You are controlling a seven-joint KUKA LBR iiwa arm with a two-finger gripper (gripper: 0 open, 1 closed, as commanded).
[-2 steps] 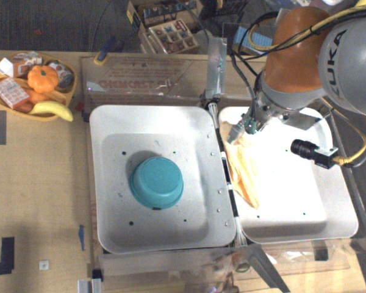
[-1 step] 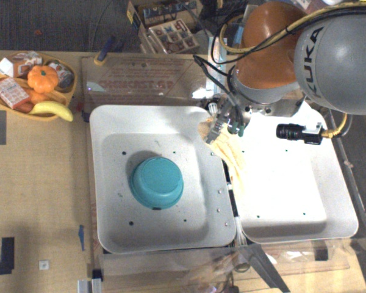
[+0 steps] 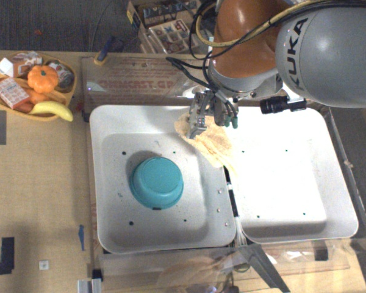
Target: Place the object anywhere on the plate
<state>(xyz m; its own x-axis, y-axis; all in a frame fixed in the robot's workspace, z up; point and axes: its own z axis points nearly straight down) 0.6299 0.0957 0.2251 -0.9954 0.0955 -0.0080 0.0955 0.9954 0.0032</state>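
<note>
A round teal plate (image 3: pixel 157 182) lies in the left bin (image 3: pixel 110 139), near its middle. The object is a flat tan piece, like a flatbread (image 3: pixel 212 144). It hangs over the left bin's far right corner and the rim between the two bins. My gripper (image 3: pixel 213 122) points down right above it, and the piece's upper edge sits between the fingers. The gripper is shut on it, up and to the right of the plate.
The right bin (image 3: pixel 287 176) lies under the arm's wrist. A wicker basket (image 3: pixel 0 96) with a banana, an orange and small boxes sits on the bench at far left. Cables loop around the arm's orange band.
</note>
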